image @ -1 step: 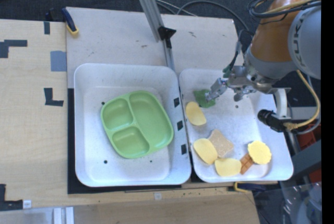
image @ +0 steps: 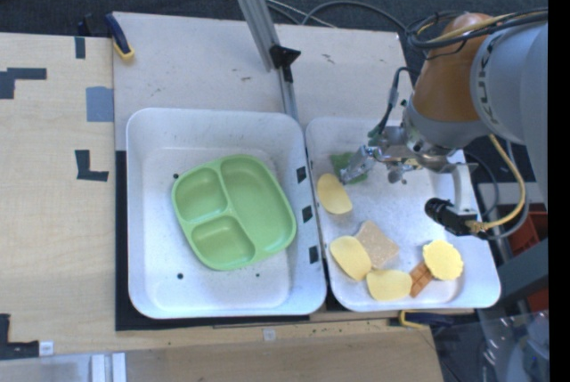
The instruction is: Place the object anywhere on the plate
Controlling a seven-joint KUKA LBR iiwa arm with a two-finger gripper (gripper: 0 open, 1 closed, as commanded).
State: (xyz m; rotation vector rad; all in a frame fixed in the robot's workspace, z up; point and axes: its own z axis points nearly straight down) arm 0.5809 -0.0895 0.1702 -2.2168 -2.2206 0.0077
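A light green plate point(image: 233, 211) with three compartments lies tilted in the left bin point(image: 134, 193). In the right bin point(image: 405, 202) my gripper point(image: 359, 164) hangs low near the back left corner, right over a small dark green piece point(image: 342, 166) that peeks out on its left side. Whether the gripper is touching that piece is not clear. A pale yellow slice point(image: 334, 193) lies just in front of it. The arm point(image: 463, 95), grey with its orange band, comes in from the right.
The front of the right bin holds more food pieces: yellow slices point(image: 350, 257) point(image: 388, 285) point(image: 443, 260), a tan square point(image: 378, 243) and a small orange bit point(image: 419, 280). A slanted metal pole point(image: 254, 2) rises behind the bins. Cables trail beside the arm.
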